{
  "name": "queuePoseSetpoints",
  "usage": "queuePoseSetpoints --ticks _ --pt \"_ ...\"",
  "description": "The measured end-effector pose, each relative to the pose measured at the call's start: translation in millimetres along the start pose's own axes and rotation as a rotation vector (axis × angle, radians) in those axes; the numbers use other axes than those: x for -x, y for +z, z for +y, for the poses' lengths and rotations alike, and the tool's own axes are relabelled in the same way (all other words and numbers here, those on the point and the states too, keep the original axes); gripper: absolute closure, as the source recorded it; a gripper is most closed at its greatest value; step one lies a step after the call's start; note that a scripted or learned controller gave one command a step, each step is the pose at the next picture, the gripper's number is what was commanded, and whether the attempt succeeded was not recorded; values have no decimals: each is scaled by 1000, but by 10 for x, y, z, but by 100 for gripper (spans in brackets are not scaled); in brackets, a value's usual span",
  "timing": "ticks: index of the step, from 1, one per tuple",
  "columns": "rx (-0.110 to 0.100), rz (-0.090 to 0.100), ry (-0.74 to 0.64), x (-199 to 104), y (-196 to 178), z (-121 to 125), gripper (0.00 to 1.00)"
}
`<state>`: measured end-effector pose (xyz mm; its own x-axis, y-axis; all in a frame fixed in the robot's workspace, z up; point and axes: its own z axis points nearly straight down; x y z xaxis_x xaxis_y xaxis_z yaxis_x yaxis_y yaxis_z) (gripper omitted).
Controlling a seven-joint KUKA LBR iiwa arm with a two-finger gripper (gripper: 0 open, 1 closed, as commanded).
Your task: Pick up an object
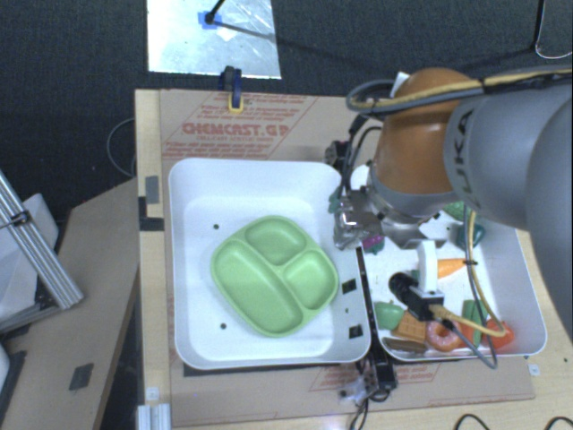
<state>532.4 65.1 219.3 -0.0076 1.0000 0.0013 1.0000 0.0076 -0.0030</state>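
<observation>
The gripper is seen low over the far left corner of the right bin; its state cannot be told. Toy food is heaped at that bin's near end. A green plate is laid in the left bin.

**Where everything sits on the bench**

We've got two shallow white plastic bins side by side. The left bin holds a pale green divided plate, about dead centre. The right bin has a pile of small toy food pieces at its near end. The grey-and-orange arm hangs over the right bin's far-left part.
</observation>
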Motion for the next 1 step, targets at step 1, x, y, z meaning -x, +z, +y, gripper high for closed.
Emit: queuePoseSetpoints --ticks 1 --pt "4 0 1 -107 -150 49 100"
